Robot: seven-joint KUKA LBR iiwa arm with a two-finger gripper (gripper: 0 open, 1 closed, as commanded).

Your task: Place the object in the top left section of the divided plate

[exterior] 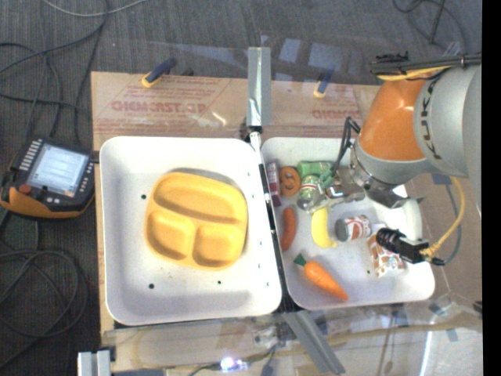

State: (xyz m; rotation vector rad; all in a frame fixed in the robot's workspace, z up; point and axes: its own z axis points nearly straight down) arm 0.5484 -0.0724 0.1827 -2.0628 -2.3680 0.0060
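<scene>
**Arm over right bin, plate in left bin**

Yellow divided plate [196,218] sits flat in the middle of the left bin [125,288], all three sections bare. Right bin [407,292] holds the loose items: carrot [321,279] near the front, red sausage [288,227] by the left wall, yellow banana-like piece [321,229] just beside it, small can [354,228] right of that, green packet [315,170] and a round brown item [290,179] toward the back, a white-red wrapper [385,259] at the right. Arm [407,128] reaches in from the right, wrist above the back of the right bin. Gripper [321,194] hangs low by the green packet and the yellow piece; can't tell if it's spread or pressed together, and nothing is visibly pinched. A handheld pendant [51,175] lies left of the bench
</scene>
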